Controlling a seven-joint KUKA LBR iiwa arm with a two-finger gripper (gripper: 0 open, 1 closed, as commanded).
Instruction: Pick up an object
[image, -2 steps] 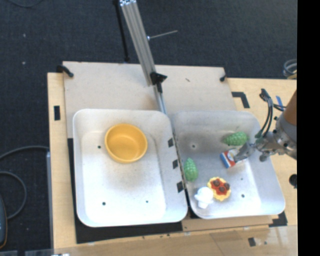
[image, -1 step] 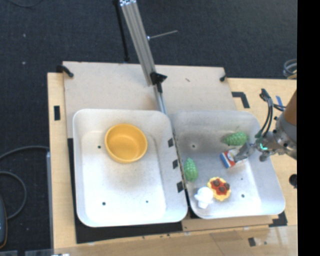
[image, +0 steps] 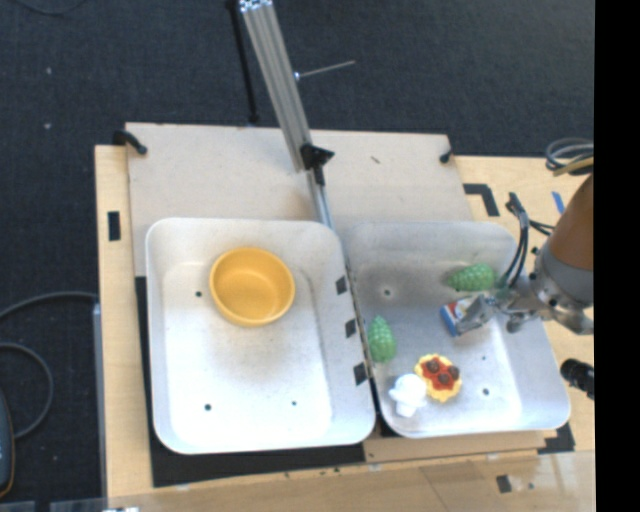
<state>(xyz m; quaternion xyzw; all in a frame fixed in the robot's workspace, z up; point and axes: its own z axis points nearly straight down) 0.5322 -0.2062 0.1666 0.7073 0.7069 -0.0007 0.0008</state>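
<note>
On the surface (image: 115, 300), the right bin (image: 520, 400) holds, nearest the camera, a white lump (image: 407, 393) touching a yellow piece with red dots (image: 439, 377) at its 3 o'clock. A green textured item (image: 380, 338) lies against the bin's 9 o'clock wall. Further back, the tool (image: 478, 312) sits low over a small blue-and-red object (image: 453, 318); whether it is clenched or released cannot be told. Just beyond lies a second green item (image: 472, 276). The left bin (image: 180, 400) holds a yellow bowl (image: 252, 285) upright toward 12 o'clock.
</note>
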